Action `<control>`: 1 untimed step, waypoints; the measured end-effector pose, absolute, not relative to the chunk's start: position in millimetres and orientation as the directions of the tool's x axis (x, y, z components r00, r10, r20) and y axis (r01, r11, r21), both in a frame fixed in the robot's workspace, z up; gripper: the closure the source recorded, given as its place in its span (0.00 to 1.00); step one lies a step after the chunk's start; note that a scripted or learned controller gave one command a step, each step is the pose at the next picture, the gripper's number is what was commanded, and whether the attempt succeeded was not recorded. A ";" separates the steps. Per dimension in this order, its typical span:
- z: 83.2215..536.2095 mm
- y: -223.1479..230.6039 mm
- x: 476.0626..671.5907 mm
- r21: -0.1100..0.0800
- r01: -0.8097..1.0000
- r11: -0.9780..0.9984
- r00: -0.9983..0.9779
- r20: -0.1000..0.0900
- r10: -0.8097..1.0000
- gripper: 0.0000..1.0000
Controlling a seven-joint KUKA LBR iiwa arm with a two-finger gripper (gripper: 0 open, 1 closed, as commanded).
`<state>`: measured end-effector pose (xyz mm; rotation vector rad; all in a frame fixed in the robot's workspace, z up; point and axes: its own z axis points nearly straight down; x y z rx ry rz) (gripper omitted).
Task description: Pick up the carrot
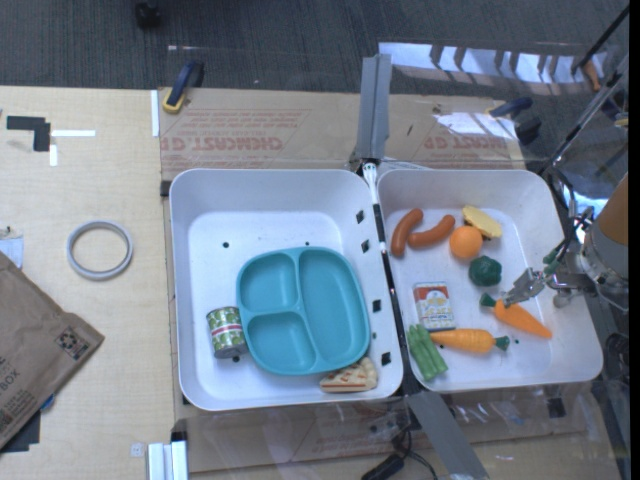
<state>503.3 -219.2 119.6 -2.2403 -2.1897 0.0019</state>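
Your end effector (524, 290) hung at the right bin's (560, 373) right side, fingers apart and clamped on nothing, just above the nearer carrot (523, 318) (a second lay beside it). You'd have done well to lower squarely over its middle.

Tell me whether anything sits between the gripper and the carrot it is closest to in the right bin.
Nothing visible does. The gripper hangs just above the near carrot by the right bin's right wall. A second carrot lies further left, and the green broccoli piece sits up-left, off the path.
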 end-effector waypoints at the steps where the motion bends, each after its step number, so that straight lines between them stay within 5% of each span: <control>1: 89.7 -200.6 476.3 -0.005 0.999 -0.038 0.038 0.002 0.999 0.00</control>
